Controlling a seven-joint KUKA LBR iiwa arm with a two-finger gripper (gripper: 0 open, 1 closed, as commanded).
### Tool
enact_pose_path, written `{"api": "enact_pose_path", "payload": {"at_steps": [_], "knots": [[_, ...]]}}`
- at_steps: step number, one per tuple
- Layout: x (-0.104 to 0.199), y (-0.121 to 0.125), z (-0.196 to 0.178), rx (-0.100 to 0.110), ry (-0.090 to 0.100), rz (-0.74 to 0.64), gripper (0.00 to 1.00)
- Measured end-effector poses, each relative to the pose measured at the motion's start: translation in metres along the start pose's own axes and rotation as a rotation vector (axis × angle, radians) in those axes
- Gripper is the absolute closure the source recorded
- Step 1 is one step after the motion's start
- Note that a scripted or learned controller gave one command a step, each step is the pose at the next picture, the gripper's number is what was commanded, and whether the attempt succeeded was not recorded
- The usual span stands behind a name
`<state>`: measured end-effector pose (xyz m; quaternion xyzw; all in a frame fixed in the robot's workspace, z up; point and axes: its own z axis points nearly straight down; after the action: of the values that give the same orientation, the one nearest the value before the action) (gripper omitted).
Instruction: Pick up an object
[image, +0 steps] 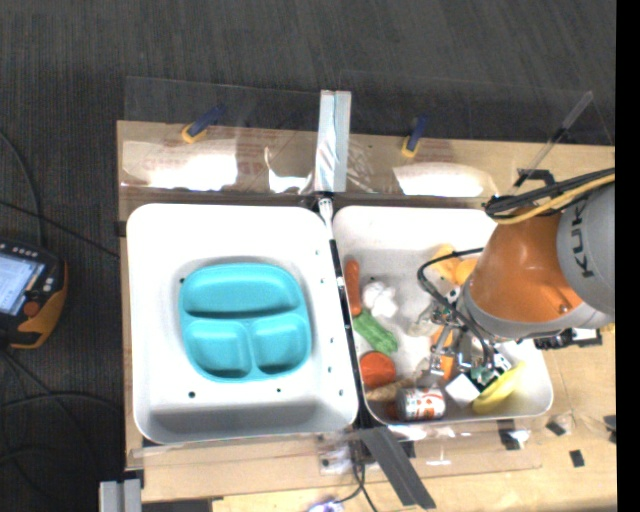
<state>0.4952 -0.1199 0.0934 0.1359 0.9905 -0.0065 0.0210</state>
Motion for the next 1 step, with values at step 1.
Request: {"api": "enact_pose_path", "payload": {"at_steps": [1], "knots": [[0.0010, 0.0026, -0.0004, 0.006, -0.003, 0.006, 0.00]]}}
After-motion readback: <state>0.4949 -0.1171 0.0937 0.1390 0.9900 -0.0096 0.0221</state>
